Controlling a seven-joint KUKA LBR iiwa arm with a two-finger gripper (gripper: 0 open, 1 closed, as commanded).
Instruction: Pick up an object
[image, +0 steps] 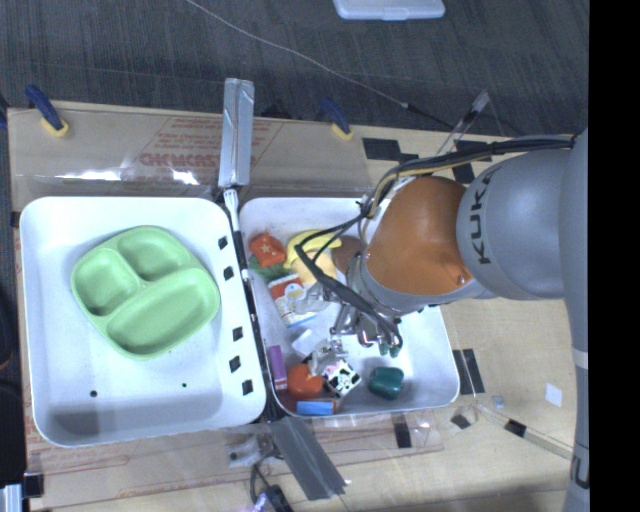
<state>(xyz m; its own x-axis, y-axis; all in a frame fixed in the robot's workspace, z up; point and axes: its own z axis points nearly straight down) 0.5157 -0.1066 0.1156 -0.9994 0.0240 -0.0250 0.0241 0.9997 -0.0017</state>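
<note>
While the gripper (358, 335) hovers low in the right-hand shallow white bin (440, 345), fingers' state indiscernible, a dark-green rounded block (386, 381) at its five o'clock lies unlifted; nothing picked yet.

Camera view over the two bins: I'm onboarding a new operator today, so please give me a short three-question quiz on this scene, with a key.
1. True or false: the green divided plate lies in the left bin.
2. Which bin is the claw above? A. left B. right C. neither
3. Fill in: the dark green object lies near the right bin's ____ edge (near or far, from the camera).

Key: 1 true. 2 B. 3 near.
</note>
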